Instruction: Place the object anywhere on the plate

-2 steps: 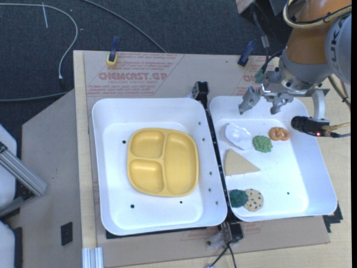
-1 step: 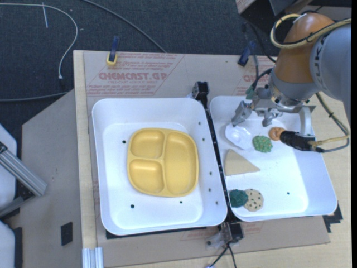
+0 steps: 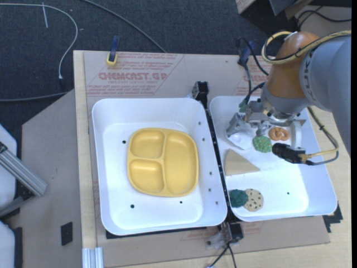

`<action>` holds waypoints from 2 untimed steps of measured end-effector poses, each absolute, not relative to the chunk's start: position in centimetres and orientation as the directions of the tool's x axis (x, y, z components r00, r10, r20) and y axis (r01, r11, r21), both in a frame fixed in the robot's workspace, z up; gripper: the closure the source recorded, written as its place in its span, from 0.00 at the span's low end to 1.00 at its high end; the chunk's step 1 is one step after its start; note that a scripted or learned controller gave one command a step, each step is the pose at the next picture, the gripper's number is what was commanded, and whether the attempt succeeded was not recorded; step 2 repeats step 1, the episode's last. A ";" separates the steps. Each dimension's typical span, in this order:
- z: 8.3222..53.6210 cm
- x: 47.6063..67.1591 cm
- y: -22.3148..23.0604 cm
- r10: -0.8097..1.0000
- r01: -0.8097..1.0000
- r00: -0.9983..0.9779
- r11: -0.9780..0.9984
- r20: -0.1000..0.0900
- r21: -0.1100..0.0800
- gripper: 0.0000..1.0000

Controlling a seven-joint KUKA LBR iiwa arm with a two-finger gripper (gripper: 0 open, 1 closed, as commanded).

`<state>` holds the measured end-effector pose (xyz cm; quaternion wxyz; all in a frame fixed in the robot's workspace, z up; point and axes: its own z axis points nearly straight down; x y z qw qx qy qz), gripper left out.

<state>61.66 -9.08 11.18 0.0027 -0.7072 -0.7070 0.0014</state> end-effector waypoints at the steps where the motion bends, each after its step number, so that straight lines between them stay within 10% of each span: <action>1: 12.6 61.8 -9.1 1.000 1.000 0.001 -0.001 0.002 0.000 1.00; 2: 12.6 61.8 -9.1 1.000 1.000 0.001 -0.001 0.002 0.000 1.00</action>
